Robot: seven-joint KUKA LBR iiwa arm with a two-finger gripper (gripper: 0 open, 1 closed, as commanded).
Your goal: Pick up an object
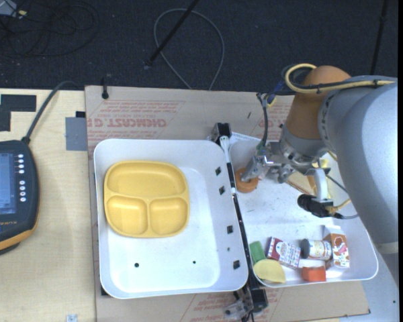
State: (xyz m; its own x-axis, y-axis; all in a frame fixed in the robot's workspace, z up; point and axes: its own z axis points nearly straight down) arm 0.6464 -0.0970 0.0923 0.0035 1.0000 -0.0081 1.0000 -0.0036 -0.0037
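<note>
Gripper [260, 168] is hanging low in right bin [363, 274] by an orange item [247, 182]; can't tell its state.

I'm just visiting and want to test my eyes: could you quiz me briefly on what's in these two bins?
1. True or false: the yellow divided plate lies in the left bin.
2. Where are the small packets clustered in the right bin? A) far end B) near end C) on the plate
3. Fill in: the gripper hangs over the right bin's ____ end, by an orange object.

Key: 1 true; 2 B; 3 far.
</note>
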